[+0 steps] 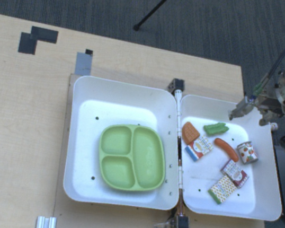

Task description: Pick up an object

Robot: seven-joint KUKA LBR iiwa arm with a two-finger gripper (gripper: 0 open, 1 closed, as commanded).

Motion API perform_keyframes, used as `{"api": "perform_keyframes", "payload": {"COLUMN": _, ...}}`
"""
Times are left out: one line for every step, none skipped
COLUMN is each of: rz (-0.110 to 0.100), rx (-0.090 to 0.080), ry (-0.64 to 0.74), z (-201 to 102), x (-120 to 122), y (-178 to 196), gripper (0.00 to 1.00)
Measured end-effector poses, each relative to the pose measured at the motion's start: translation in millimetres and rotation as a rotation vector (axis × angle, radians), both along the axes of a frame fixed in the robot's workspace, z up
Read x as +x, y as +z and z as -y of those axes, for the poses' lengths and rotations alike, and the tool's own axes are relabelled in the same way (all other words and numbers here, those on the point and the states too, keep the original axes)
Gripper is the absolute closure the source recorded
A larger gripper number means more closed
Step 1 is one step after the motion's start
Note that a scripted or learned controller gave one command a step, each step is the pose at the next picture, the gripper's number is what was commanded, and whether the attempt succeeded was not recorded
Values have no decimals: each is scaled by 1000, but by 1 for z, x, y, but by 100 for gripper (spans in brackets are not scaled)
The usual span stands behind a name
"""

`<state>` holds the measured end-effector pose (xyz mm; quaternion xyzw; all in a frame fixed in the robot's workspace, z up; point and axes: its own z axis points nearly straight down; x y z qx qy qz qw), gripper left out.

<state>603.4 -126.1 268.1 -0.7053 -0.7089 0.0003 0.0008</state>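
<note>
My gripper (254,113) hangs above the far rim of the right bin (261,210), its two fingers spread apart with nothing between them. Below it in that bin lie a green pea pod (215,129), an orange carrot-like piece (189,131), a small white and blue carton (199,147), a red sausage (226,149), a small printed can (247,152), a dark red packet (235,173) and a green-patterned box (223,189).
The left bin (84,128) holds a light green divided plate (132,157). A black pole (158,7) slants across the dark floor beyond the bench. Dark tape patches (36,39) mark the wooden benchtop at the left.
</note>
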Motion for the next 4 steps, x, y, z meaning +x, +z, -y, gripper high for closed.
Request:
{"api": "perform_keyframes", "payload": {"rz": -3, "rx": 1, "ry": -3, "z": 17, "x": -36, "y": -144, "gripper": 0}}
{"api": "perform_keyframes", "payload": {"rz": 27, "rx": -12, "ry": -2, "z": 5, "x": -79, "y": -179, "gripper": 0}}
{"api": "perform_keyframes", "payload": {"rz": 31, "rx": -15, "ry": -3, "z": 6, "x": -77, "y": -168, "gripper": 100}}
{"api": "perform_keyframes", "payload": {"rz": 31, "rx": -15, "ry": -2, "z": 6, "x": -77, "y": -169, "gripper": 0}}
